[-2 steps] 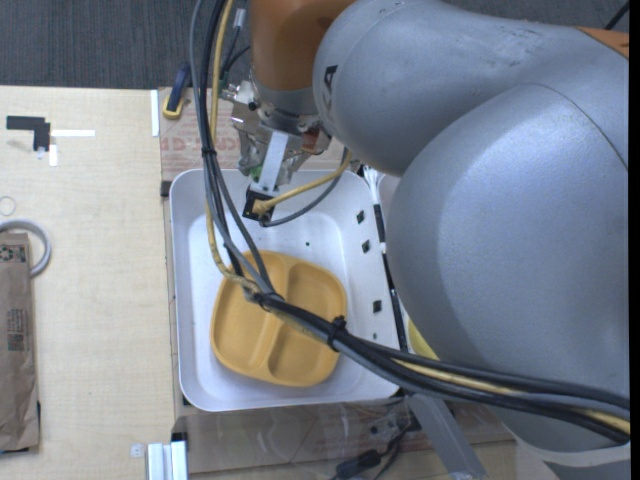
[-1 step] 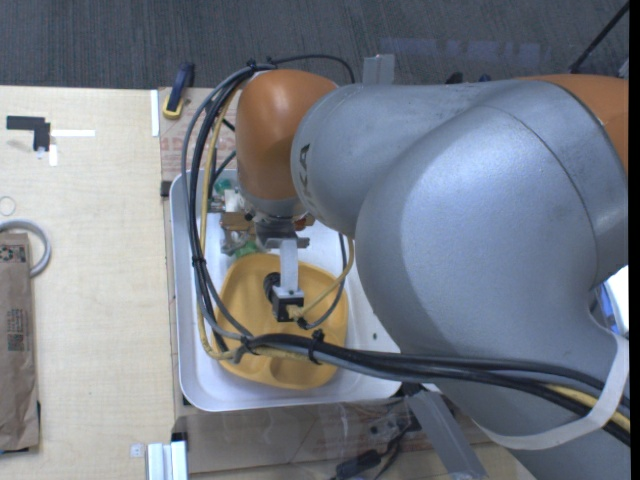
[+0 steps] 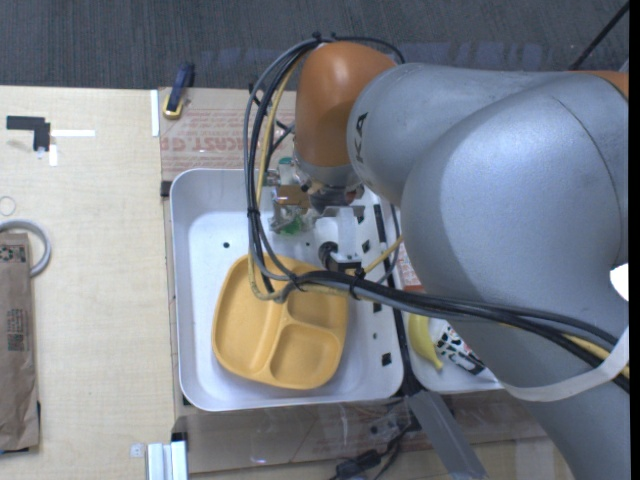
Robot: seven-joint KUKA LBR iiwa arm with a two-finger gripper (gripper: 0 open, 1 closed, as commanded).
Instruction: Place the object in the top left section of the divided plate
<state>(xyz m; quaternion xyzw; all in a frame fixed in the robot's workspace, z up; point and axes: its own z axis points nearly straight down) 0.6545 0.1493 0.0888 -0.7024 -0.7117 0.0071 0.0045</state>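
Over the left white bin point(image 3: 190, 268), the end effector point(image 3: 290, 206) is positioned just above the far edge of the yellow divided plate point(image 3: 280, 333); its state cannot be told, being masked by the wrist and black cables point(image 3: 262, 168). A small green object point(image 3: 291, 224) is glimpsed at its tip. A banana point(image 3: 424, 343) is seen in the right bin point(image 3: 470, 380).
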